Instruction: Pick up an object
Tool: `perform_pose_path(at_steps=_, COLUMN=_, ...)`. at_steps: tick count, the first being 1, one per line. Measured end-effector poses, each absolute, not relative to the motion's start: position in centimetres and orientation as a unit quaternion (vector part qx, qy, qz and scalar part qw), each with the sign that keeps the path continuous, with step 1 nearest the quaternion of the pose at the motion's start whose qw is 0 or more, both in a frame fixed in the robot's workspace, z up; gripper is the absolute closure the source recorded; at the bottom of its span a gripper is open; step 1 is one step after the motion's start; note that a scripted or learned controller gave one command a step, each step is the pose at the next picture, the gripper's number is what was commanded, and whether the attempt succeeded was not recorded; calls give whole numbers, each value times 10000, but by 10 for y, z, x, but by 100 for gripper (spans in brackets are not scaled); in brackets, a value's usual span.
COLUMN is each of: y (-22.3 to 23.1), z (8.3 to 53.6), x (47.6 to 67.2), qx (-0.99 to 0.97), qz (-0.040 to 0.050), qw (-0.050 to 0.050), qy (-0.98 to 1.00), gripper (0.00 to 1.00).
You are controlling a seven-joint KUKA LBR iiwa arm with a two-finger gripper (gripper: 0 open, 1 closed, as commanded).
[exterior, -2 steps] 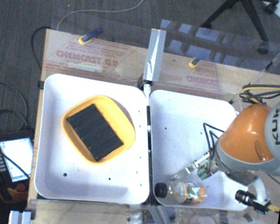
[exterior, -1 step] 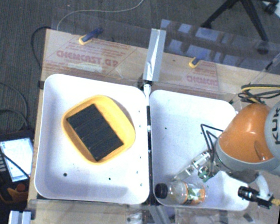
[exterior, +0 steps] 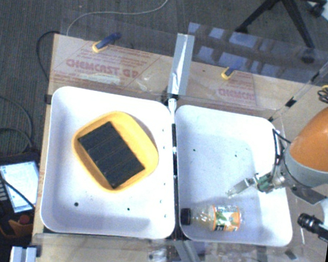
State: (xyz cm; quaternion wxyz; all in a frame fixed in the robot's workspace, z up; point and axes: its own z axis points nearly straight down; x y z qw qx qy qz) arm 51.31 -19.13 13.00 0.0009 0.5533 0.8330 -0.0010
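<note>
Claw [exterior: 242, 188] hung low in the right bin [exterior: 224, 136], just above the little bottle [exterior: 215, 218]; I could not tell its state. It needed to drop straight over the bottle's middle and squeeze across it. A yellow dish [exterior: 147, 140] with a dark sponge [exterior: 111, 154] sat in the left bin [exterior: 69, 113].

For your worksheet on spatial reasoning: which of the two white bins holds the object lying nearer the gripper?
The right bin: its bottle lies just below the gripper, while the yellow dish sits in the left bin.
</note>
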Motion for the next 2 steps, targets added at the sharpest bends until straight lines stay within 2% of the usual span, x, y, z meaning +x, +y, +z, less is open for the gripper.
perform_pose_path(at_steps=1, y=-149, z=92, x=488, qx=5023, qz=2, qw=95, qy=8646, gripper=0)
perform_pose_path(at_steps=2, y=-177, z=204, x=542, qx=5594, qz=-9, qw=17, qy=8289, gripper=0)
